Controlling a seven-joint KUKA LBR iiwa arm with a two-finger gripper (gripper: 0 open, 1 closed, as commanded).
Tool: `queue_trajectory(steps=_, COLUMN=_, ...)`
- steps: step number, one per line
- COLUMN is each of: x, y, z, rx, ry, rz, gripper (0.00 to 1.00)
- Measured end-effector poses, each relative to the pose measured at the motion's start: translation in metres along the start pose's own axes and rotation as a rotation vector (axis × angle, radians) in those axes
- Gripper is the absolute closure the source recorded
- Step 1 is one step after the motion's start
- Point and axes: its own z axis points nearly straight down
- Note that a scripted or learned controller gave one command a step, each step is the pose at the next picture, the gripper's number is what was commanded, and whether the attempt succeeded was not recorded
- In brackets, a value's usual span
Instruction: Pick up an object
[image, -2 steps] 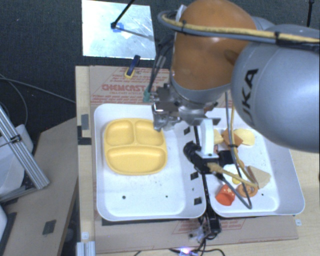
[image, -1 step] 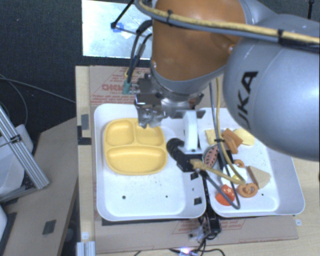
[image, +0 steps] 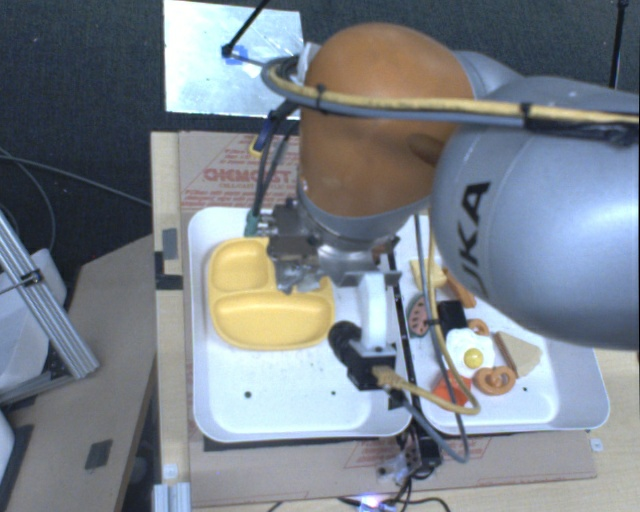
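Overhead, claw (image: 290, 268) (grip unclear) crowds yellow tray's (image: 262, 312) rim; left bin (image: 270, 400) roomy below.

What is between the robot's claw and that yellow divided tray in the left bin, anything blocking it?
Nothing visible blocks it. The arm's wrist hangs right over the yellow tray in the left bin, and its bulk hides the gripper's tip, so what lies directly beneath cannot be seen. The toy foods, such as the fried egg, lie apart in the right bin.

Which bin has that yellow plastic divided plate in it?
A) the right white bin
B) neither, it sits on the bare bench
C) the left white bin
C: the yellow plastic divided plate lies inside the left white bin, while the right white bin holds small toy foods such as a fried egg.
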Motion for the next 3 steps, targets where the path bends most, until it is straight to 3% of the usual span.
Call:
queue_trajectory(steps=1, x=0.000, y=0.009, z=-0.153, rx=-0.021, ry=0.010, rz=0.000, gripper=1.00)
queue_trajectory(steps=2, x=-0.018, y=0.039, z=-0.117, rx=-0.003, ry=0.000, rz=0.006, gripper=1.00)
queue_trajectory(steps=3, x=-0.062, y=0.119, z=-0.172, rx=-0.013, ry=0.001, rz=0.008, gripper=1.00)
